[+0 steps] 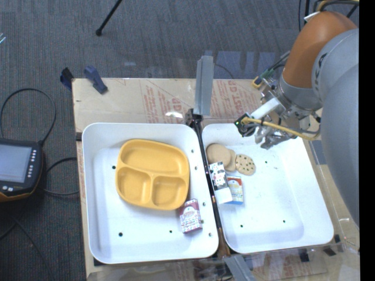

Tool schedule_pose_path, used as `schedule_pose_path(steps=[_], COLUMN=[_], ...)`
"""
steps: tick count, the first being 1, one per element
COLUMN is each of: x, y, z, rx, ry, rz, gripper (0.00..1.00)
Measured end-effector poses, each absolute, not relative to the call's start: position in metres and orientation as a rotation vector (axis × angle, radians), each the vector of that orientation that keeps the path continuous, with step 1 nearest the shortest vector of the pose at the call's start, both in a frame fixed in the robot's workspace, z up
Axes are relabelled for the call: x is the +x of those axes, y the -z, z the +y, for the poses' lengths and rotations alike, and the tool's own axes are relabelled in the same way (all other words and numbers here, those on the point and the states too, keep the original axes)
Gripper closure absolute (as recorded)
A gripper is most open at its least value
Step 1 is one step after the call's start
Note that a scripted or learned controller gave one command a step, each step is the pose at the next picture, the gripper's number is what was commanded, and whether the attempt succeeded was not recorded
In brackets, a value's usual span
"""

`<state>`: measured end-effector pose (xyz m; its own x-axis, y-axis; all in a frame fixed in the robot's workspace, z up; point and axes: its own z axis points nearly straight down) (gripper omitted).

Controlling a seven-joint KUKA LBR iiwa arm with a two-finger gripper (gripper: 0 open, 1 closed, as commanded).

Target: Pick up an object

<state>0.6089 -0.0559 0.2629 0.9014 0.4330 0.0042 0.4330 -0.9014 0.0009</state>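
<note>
Honestly, I cannot tell my two-finger gripper's state as it hovers just right of the round tan chocolate-chip cookies, and I worry a descent there lands on bare bin floor.

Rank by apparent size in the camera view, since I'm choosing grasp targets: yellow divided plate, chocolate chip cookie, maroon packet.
1. yellow divided plate, by far the largest
2. maroon packet
3. chocolate chip cookie; close to the packet, so that order is unsure
</note>
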Motion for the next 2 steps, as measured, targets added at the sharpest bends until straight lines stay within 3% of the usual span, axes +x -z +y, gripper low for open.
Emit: schedule_pose_path(steps=[1,2], x=[0.625,0.534], y=[-0.088,-0.277], z=[-0.134,-0.131], rx=[-3.057,-3.066], ry=[-0.017,0.008], rz=[-0.703,-0.69], gripper=[1.0,1.0])
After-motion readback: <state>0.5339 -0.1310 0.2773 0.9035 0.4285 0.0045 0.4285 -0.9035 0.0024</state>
